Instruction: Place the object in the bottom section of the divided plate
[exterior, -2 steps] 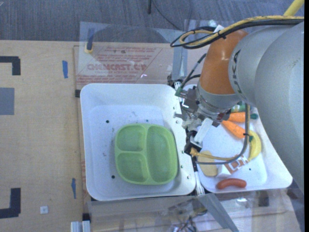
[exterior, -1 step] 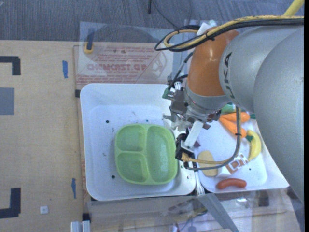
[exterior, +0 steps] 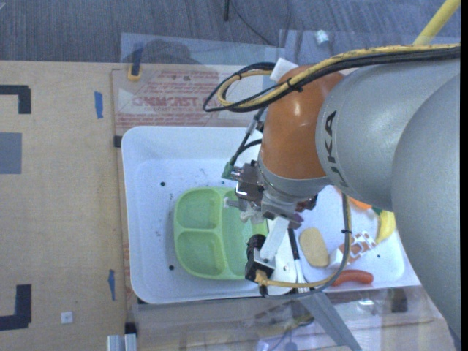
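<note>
The tan oval piece of toy food (exterior: 316, 247), which I take for the object, lies in the shallow white bin (exterior: 143, 218) near its front rim, just behind a slim orange-red piece (exterior: 352, 277) and apart from the pale green divided plastic plate (exterior: 199, 229) to its left. It looks light, smooth and stiff, so I would take it across its narrow middle. Farther back, the tool (exterior: 247, 205) hangs over the plate's right edge under the wrist, and I cannot tell whether it is open or closed.
</note>
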